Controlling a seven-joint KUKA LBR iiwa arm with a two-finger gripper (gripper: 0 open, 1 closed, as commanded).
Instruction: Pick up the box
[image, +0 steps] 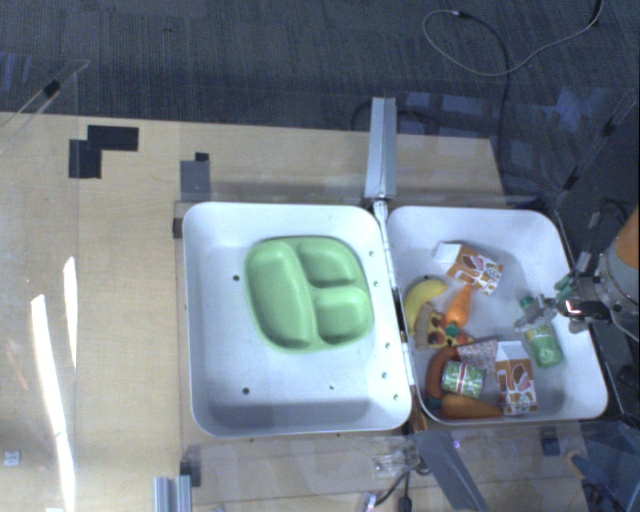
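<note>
Though crowded, right bin (520, 225) in the frame's right half holds two boxes: one box (474, 268) at upper centre, tilted, long axis running upper left to lower right; another box (516, 385) near the lower edge, roughly upright. Between them a banana (424, 296), carrot (456, 306), can (462, 380). Tool (540, 312) at right over a green item (545, 346); spread unreadable. Left bin (200, 300) carries a green tray (305, 292).

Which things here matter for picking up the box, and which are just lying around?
For the job:
box
second box
gripper
right bin

Lying about:
green tray
left bin
banana
carrot
can
</note>
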